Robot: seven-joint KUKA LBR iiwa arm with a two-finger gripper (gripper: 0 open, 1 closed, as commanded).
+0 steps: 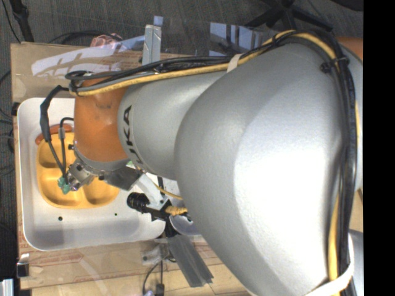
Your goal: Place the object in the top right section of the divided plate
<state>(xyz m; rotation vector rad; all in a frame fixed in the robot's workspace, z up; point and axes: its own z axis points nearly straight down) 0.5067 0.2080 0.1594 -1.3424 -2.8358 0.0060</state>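
My own grey arm (259, 159) covers the right bin entirely — and most of the yellow divided plate (52, 184); my gripper sits hidden beneath the wrist.

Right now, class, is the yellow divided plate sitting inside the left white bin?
Yes: the yellow divided plate lies on the floor of the left white bin, partly covered by the arm's orange band.

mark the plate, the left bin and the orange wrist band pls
plate (50, 180): camera view, yellow floor of its left part.
left bin (80, 230): camera view, bare white floor near the lower wall.
orange band (99, 125): camera view, middle of the band above the wrist.
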